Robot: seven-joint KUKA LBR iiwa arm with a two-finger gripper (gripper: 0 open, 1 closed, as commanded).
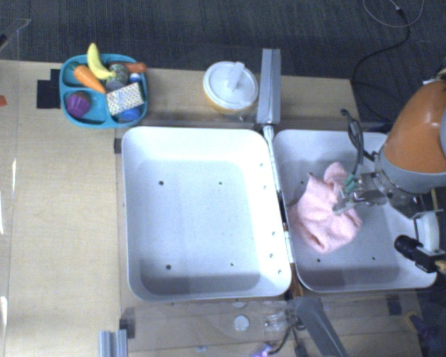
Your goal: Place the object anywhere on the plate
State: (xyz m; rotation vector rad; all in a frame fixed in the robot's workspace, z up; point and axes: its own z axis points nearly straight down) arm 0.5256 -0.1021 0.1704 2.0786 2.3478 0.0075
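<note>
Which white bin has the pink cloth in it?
The right bin, on the arm's side. The pink cloth lies crumpled in it, with the gripper at its edge.

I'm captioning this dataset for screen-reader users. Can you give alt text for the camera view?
Seen from above, the gripper of a grey-and-orange arm sits at a crumpled pink cloth in the right white bin. Behind the left bin stand a blue tray of toy food and a lidded cup.

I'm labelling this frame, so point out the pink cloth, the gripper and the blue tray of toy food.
pink cloth (323, 216): camera view, middle of its folds.
gripper (350, 197): camera view, between its fingertips.
blue tray (64, 108): camera view, left rim.
</note>
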